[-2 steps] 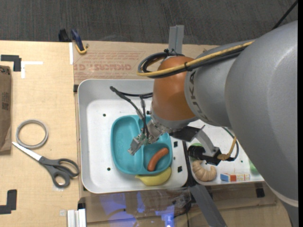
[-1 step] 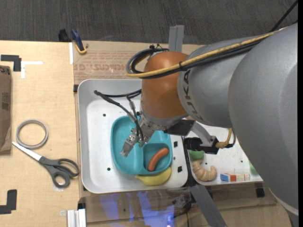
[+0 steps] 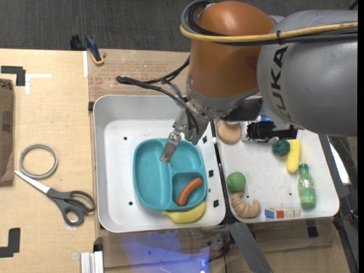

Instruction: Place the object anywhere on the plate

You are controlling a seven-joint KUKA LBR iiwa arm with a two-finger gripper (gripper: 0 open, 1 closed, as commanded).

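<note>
Couldn't tell open or closed on the gripper [image 3: 170, 148], hanging low over the big compartment of the teal plate [image 3: 149, 178] in the left bin [image 3: 111, 152]. Spotted the red sausage [image 3: 189, 191] lying in the plate's small compartment, apart from the gripper. Probably at the release-and-retreat step, so next would need a straight lift clear without nudging the plate.

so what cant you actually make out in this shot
- Pincer: small and blurred over the teal plate; open or shut, or whether it holds anything, is not readable.
- Yellow object: mostly tucked under the plate's near rim, so its shape is unclear.
- Dark object in the right bin: partly covered by the arm.
- Small box: print too small to read.
</note>
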